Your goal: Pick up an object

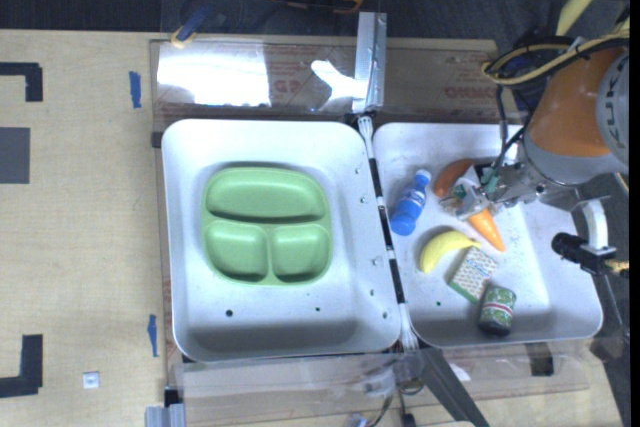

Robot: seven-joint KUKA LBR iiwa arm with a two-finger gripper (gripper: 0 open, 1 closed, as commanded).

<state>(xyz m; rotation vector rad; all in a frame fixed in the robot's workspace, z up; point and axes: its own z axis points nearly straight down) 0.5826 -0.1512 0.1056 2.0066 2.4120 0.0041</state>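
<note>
We are looking down on the gripper point(484, 192), which is sitting low in the right bin point(560, 310), among the toys at its upper middle. An orange carrot point(487, 227) is lying just below it, touching or nearly so, and a brown-orange piece point(455, 174) is lying just to its left. We cannot tell how the gripper is set. A blue bottle point(409, 205), a banana point(443, 248) and a green can point(497, 308) are resting nearby.

Fixed overhead camera, slanted down, both bins point(180, 215) in frame
</note>
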